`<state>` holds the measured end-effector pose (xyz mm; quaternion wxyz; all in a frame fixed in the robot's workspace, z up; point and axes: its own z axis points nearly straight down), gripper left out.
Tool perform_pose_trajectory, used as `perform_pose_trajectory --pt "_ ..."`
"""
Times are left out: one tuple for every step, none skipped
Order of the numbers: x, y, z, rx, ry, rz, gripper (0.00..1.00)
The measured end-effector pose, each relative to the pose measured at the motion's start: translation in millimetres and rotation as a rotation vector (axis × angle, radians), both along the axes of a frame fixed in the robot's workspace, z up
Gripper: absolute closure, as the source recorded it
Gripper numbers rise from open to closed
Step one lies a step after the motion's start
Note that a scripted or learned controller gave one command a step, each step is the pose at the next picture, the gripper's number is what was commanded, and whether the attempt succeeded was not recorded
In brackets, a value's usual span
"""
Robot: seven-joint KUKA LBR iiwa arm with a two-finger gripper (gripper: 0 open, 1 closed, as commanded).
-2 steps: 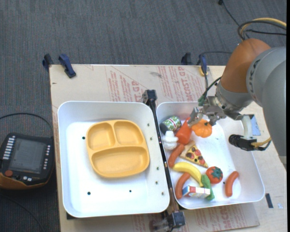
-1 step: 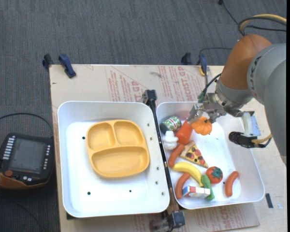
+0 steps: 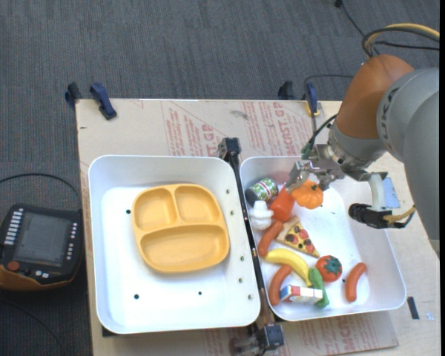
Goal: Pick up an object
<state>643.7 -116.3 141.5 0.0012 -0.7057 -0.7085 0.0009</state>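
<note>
At the near edge of the right bin [image 3: 397,291] lie a small carton [image 3: 300,294] with a green vegetable [image 3: 318,286] beside it, 2 sausages [image 3: 355,281] lying well apart, a tomato [image 3: 328,267] and a banana [image 3: 289,262]; a little farther in sits a pizza slice [image 3: 297,236] with another sausage-like piece [image 3: 269,238] on its left, then a white figure [image 3: 262,215], a red pepper [image 3: 282,205] and a green-labelled can [image 3: 265,190] near the far left corner. The left bin [image 3: 104,199] bears a yellow divided plate [image 3: 181,225] with 3 compartments. Farthest of the toys, and highest in the pile, is a small orange pumpkin [image 3: 308,196], round and ribbed, with no clear long axis; it touches the red pepper on its left. The gripper [image 3: 311,178] hangs directly over it, its metal fingers reaching down on either side of the pumpkin's top, so the pumpkin lies straight below and slightly toward the camera from the wrist. I cannot tell whether the fingers are spread or already pressed on it, nor whether the pumpkin is lifted off the bin floor. Judging from this, the pumpkin is the likely target, and a straight vertical move is what the grasp turns on
</note>
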Motion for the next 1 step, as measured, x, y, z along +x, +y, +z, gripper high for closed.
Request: perform_pose_trajectory --pt "0.1 6.8 1.2 0.000 0.000 0.000 1.00"
